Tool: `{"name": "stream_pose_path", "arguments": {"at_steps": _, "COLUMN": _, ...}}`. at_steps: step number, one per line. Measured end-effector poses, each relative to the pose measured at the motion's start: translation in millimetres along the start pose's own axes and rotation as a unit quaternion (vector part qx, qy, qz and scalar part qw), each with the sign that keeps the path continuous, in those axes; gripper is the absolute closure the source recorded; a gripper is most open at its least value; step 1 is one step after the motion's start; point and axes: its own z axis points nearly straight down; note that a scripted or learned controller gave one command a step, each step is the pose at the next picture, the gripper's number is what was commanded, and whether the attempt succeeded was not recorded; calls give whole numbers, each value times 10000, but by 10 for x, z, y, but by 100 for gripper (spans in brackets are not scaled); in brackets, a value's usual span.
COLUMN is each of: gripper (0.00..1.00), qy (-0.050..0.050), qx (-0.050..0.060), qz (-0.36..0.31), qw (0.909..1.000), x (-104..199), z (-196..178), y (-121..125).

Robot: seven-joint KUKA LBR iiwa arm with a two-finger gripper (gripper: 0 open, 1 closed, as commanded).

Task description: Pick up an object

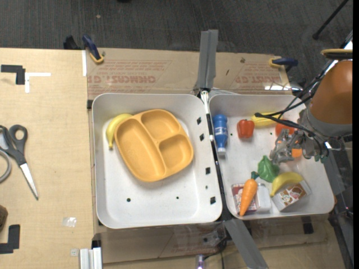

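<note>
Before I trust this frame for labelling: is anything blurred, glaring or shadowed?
Camera view: lighting is even and soft; the divided yellow plastic plate is sharp; the metal gripper looks cluttered and slightly smeared; the white bin walls are bright but not blown out; shadows are faint.

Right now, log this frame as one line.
pincer: low in right bin | near: green toy, banana | grasp: unconfirmed

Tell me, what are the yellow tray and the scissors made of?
Tray: probably moulded plastic, with an even yellow-orange colour, rounded rims and a soft sheen. Scissors: blades look like bare metal, thin, grey and pale; the handles look like grey plastic, though that is less certain.
</note>
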Motion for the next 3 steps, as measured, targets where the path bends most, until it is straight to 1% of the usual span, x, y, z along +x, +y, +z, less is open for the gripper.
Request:
{"name": "stream_pose_path", "arguments": {"at_steps": 1, "gripper": 0, "qy": 1, "qx": -2, "qz": 0, "qw": 10000, "x": 0, "z": 0, "y": 3}}
{"name": "stream_pose_path", "arguments": {"at_steps": 2, "gripper": 0, "qy": 9, "qx": -10, "qz": -98, "qw": 10000, "x": -597, "z": 96, "y": 218}}
{"name": "stream_pose_path", "arguments": {"at_steps": 3, "gripper": 0, "qy": 5, "qx": -11, "qz": -367, "qw": 9993, "x": -448, "z": 84, "y": -238}}
